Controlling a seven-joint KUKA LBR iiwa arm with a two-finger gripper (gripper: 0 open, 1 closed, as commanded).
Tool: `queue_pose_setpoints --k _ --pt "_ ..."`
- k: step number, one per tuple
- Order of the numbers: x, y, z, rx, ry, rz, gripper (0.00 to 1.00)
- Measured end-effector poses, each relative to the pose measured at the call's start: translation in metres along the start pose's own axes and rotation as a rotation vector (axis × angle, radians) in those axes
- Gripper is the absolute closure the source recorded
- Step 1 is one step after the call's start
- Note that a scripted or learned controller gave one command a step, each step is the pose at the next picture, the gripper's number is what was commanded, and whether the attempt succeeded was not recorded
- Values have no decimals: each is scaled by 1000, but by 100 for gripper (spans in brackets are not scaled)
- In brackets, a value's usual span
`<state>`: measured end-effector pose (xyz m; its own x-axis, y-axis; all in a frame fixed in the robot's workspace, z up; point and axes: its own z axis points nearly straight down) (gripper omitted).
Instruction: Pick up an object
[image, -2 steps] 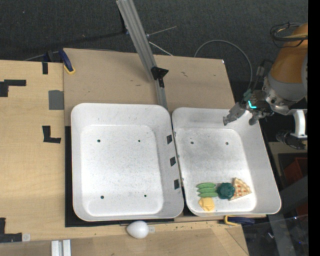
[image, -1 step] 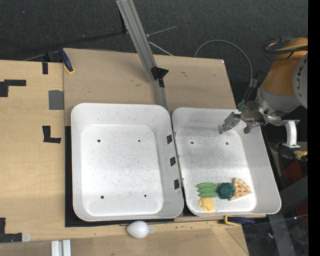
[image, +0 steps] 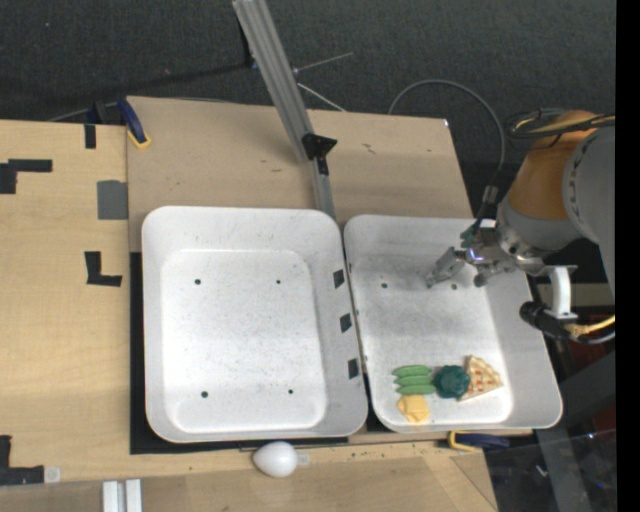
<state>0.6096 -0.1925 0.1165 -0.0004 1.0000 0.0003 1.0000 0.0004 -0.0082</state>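
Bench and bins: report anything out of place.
A white egg-shaped object lies on the bench outside the bins, just below the left bin. The other items are clustered in the right bin.

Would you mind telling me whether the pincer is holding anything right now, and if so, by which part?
Nothing is held. The pincer hangs open over a bare stretch of the right bin, well apart from the small toys grouped at that bin's near end.

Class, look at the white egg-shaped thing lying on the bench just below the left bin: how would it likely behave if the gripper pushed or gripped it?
The white egg looks rounded and smooth, so a push would probably roll it along the bench. Its curved sides might slip out between the fingers of the gripper. It appears small, so it's likely light.
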Motion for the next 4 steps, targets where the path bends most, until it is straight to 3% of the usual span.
queue_pose_setpoints --k 1,2,4 --pt "1 0 30 -5 -1 -1 0" --pt "1 0 18 -6 -2 -2 100" --pt "9 -10 -76 -12 -1 -1 100"
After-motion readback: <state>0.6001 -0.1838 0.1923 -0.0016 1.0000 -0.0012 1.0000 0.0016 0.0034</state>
